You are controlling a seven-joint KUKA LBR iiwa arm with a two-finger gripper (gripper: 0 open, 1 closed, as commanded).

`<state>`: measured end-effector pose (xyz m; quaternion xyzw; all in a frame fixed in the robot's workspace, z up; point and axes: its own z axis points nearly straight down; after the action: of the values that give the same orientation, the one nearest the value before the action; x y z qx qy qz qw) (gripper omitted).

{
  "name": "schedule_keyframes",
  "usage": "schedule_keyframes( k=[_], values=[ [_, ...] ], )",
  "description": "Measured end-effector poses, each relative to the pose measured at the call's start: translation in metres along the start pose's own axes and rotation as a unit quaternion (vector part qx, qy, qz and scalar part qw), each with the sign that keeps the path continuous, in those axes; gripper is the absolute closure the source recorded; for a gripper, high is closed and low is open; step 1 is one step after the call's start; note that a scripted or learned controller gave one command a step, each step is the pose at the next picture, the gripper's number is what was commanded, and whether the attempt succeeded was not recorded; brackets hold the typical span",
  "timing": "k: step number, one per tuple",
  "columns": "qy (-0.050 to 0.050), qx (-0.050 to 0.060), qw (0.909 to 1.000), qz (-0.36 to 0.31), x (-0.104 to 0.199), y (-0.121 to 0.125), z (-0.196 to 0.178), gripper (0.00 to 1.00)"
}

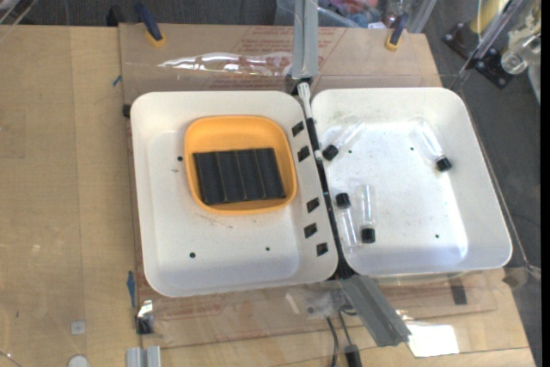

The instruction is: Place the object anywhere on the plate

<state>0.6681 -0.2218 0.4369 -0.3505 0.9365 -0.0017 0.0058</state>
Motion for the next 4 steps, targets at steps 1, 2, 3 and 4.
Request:
schedule_keyframes(
  k=[1, 2, 3, 4],
  values=[
    [0.0, -0.001, 0.9809, -0.195, 0.0, 0.0001, 0.0005, 1.0],
    [-0.001, -0.002, 0.9336, -0.358, 0.0, 0.0002, 0.0009, 1.0],
    [-0.001, -0.003, 0.8505, -0.526, 0.0, 0.0003, 0.0014, 1.0],
    [-0.001, -0.004, 0.7877, -0.616, -0.0055, 0.0068, 0.0018, 1.0]
  ],
)
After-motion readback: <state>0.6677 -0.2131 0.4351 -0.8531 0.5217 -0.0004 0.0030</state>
